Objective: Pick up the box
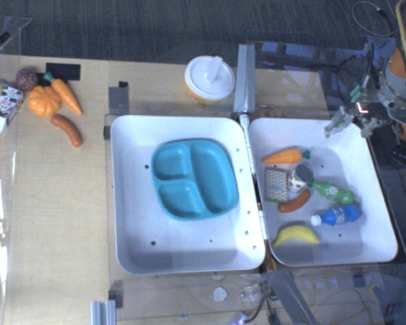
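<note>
The left bin [128, 235] carries only a blue divided tray [193, 179], while the right bin [382, 246] crowds the pickable clutter together — carrot [282, 157], green bottle [333, 192], blue bottle [335, 216], banana [297, 235]. The box [276, 185], small and patterned, lies near that bin's left wall, hemmed by a sausage [294, 202]. The gripper [341, 122] hangs over the far right corner, well apart from it — whether it is spread or closed I cannot tell.

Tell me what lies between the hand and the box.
In the camera view, between the hand and the small grey patterned box lie bare white bin floor and an orange toy carrot.
</note>
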You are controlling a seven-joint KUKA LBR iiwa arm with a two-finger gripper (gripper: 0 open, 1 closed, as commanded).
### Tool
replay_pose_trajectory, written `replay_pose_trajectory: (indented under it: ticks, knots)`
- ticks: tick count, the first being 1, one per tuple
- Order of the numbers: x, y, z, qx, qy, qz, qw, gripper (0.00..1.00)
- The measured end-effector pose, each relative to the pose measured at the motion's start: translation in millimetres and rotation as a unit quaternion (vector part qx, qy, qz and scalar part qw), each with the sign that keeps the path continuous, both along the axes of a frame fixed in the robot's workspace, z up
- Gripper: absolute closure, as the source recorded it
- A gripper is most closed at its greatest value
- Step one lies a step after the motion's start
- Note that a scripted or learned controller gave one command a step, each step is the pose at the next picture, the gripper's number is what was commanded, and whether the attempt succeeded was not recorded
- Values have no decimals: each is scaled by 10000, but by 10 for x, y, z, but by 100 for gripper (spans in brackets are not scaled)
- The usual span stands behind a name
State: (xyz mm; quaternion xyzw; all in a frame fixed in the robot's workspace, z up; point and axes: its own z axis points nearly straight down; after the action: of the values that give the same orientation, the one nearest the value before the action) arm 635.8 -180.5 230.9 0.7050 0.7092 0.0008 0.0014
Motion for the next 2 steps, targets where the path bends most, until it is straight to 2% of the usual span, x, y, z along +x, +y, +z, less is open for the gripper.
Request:
replay_pose_trajectory:
  ticks: [1, 2]
  knots:
    - [335, 631, -1192, 4, 10, -51, 10000, 0]
    - [-52, 863, -1427, -1, -32, 35, 10000, 0]
